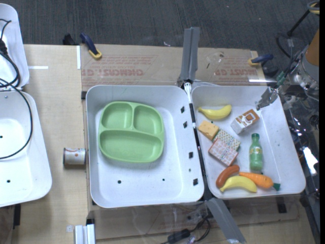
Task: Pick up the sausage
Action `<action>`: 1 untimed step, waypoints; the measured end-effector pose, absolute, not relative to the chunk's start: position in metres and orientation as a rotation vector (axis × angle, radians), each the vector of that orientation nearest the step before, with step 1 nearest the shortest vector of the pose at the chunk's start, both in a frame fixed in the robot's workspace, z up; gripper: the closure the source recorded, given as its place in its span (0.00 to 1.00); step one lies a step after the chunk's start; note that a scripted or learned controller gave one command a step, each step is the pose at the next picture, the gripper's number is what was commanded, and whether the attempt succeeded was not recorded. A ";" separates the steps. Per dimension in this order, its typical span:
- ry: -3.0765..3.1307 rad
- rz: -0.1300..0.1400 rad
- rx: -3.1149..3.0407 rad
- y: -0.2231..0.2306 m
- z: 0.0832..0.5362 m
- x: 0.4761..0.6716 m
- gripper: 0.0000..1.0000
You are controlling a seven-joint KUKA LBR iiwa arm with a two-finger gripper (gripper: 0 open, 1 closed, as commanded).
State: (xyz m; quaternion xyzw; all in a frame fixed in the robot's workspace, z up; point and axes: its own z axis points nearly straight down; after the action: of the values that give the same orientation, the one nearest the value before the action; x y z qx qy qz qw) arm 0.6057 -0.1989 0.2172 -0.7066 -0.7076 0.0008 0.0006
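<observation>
Two white bins side by side on the bench. In the left bin (pixel 101 187), a green plate (pixel 132 131) with three parts. In the right bin (pixel 289 151), lots of toy food. Near the front edge of that bin, the sausage (pixel 226 176), red-brown, lying tilted and touching a yellow banana (pixel 239 184) just in front. Right beside these, an orange carrot (pixel 259 180). A bit farther back, a green bottle (pixel 255 153), a spotted box (pixel 224 150) and a yellow cheese block (pixel 208 130). At the back, another banana (pixel 215 112) and a small carton (pixel 245 121). Over the back right corner of the right bin, the gripper (pixel 264 101), well apart from the sausage and holding nothing. Spread or pressed together: cannot tell from here.
</observation>
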 end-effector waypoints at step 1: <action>-2.309 0.003 -2.127 -0.163 0.139 0.554 0.00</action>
State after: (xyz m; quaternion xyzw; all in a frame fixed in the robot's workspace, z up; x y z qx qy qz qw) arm 0.5544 -0.1631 0.1388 -0.6774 -0.7356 0.0009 0.0011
